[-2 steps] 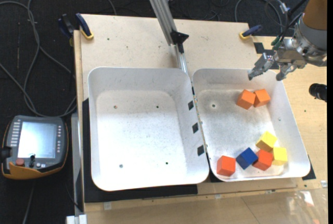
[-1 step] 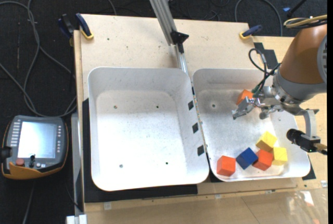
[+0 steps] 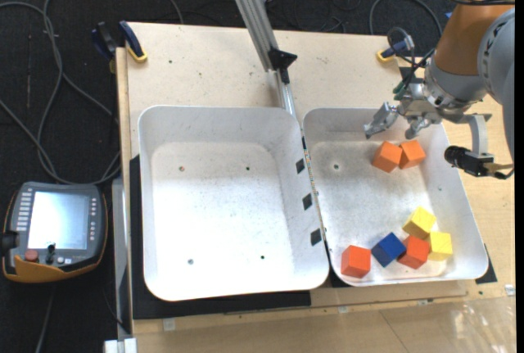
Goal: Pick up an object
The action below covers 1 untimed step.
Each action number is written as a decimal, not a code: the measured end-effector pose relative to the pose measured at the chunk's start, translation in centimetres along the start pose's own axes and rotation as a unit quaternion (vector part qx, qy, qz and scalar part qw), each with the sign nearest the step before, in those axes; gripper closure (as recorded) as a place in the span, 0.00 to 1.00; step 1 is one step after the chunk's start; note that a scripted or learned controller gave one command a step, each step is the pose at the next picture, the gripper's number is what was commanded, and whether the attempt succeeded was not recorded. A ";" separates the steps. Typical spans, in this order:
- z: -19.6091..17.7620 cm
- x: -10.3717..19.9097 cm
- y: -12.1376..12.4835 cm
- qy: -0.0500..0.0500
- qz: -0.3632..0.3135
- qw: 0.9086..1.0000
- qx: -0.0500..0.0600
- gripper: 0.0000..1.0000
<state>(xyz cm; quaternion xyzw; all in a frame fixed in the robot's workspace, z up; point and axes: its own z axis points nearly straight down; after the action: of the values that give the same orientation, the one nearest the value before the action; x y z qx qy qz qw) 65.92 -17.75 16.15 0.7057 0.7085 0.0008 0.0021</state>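
My gripper (image 3: 399, 124) hangs open over the far part of the right bin (image 3: 360, 179), its two fingers spread with nothing between them. Just below it lie two orange cubes (image 3: 388, 156) (image 3: 412, 152) side by side, a short gap under the fingertips. Near the bin's front right corner sits a cluster: an orange cube (image 3: 355, 260), a blue cube (image 3: 389, 249), a red-orange cube (image 3: 416, 251) and two yellow cubes (image 3: 421, 222) (image 3: 440, 244).
The left bin (image 3: 217, 196) stands beside the right one, joined along a middle rim. A slanted metal rail (image 3: 250, 3) runs from the top down to the bins' far edge. Clamps (image 3: 123, 38) (image 3: 396, 44) sit at the bench's far corners.
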 end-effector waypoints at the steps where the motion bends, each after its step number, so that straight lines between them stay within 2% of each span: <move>1: 4.0 -0.2 -1.5 -0.003 0.001 1.000 -0.008 0.00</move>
<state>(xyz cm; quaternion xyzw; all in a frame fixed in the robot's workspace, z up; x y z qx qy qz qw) 64.46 -17.98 12.19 0.7062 0.7079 0.0045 0.0102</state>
